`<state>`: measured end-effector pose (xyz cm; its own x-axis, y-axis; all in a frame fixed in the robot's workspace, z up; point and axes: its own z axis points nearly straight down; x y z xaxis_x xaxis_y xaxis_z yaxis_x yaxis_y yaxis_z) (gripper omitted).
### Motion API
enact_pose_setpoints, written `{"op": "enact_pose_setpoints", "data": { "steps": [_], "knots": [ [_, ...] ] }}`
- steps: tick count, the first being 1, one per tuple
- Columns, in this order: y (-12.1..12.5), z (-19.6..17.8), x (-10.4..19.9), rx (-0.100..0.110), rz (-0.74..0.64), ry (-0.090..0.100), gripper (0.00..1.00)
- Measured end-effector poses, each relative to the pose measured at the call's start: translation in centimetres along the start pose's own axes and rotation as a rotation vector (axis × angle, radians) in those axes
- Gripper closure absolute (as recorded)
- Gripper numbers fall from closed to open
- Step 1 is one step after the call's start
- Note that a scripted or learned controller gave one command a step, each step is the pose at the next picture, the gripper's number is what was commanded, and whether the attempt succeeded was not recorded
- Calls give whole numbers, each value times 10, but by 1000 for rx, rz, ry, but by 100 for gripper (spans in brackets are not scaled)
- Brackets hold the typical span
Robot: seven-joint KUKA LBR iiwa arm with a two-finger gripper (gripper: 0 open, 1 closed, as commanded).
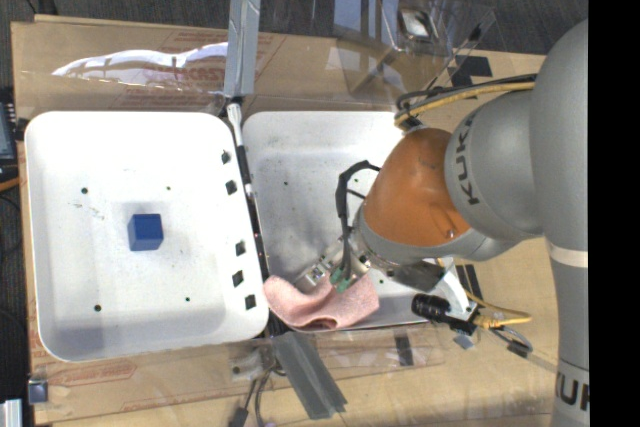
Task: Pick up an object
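The arm's grey body (520,175) is cut off by the right side of the view, and with its orange band (410,195) it hides much of the right bin (300,165), including that bin's far right wall. The gripper (335,277) sits mostly under the wrist, so whether it grips anything cannot be told. The pink cloth (320,305) lies partly under the gripper; a small green thing (343,282) at the fingertips is too small to identify. Dark specks on the left bin (60,215) floor are too small to tell.
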<state>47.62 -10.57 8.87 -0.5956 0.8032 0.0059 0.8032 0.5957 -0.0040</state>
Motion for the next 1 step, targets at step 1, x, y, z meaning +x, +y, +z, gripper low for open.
{"op": "enact_pose_setpoints", "data": {
  "steps": [1],
  "knots": [
    [1, -69, 1, -2, 268, -4, 0]
  ]
}}
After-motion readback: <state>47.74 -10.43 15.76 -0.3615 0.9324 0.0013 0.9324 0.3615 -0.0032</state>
